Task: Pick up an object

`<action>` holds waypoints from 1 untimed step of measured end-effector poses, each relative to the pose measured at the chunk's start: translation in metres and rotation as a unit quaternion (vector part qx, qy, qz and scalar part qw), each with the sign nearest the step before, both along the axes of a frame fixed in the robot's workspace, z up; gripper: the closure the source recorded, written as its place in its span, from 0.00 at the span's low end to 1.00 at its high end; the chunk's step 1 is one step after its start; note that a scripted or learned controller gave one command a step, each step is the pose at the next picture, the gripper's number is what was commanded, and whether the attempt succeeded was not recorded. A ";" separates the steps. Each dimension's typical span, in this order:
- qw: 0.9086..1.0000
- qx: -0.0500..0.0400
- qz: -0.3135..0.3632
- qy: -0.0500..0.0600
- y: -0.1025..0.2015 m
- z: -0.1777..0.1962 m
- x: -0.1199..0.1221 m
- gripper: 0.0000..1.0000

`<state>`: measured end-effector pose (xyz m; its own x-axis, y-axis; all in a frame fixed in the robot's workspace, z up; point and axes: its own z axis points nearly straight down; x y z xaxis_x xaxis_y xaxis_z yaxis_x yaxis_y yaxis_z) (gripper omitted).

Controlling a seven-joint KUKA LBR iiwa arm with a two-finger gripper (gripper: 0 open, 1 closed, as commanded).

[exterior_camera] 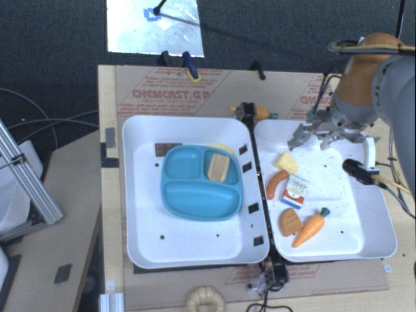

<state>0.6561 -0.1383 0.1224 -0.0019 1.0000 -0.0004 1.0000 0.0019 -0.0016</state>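
Observation:
My gripper (313,139) hangs over the back of the right bin (364,239), its fingers spread open with nothing between them. In front of it and to the left lie a yellow cheese wedge (286,162), a red sausage (275,184) and a small white carton (296,190). Nearer the front of that bin are a brown cookie (290,221) and an orange carrot (310,229). The cheese wedge is the closest piece, a short way below the left finger and not touching it.
The left bin (149,239) holds a blue divided plate (195,190) with a slice of bread (218,168) in its right compartment. A yellow piece (222,148) and a brown strip (168,149) lie behind the plate. The divider (257,181) separates the bins.

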 end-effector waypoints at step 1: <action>1.000 -0.001 0.000 -0.006 -0.001 -0.035 0.003 0.00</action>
<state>0.6594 -0.1388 0.0876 -0.0022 1.0000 -0.0034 0.9999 0.0023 0.0107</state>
